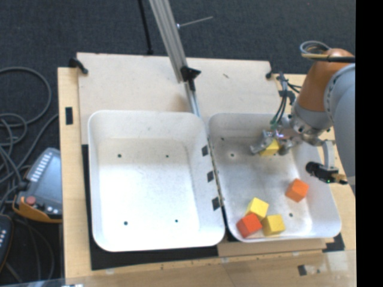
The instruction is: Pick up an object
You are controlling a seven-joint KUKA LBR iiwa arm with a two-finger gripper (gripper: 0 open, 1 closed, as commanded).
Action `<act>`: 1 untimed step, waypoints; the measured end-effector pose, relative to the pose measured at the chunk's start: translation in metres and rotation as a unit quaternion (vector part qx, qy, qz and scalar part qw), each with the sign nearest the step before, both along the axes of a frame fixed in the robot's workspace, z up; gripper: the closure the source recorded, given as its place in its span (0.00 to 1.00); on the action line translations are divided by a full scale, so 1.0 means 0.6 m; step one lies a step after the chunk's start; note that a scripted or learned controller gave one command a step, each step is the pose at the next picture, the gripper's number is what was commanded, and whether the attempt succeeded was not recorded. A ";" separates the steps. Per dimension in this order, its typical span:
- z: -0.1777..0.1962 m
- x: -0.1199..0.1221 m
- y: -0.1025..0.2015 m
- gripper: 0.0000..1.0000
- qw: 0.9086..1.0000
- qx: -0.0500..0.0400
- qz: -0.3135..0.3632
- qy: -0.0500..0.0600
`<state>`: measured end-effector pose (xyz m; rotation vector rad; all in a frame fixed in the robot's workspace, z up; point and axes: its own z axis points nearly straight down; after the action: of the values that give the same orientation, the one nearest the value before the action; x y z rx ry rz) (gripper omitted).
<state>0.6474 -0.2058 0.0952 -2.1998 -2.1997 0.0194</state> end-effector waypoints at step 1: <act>0.018 -0.002 -0.002 1.00 1.000 -0.002 0.003 -0.001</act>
<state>0.6463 -0.2068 0.1057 -2.1958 -2.2086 0.0215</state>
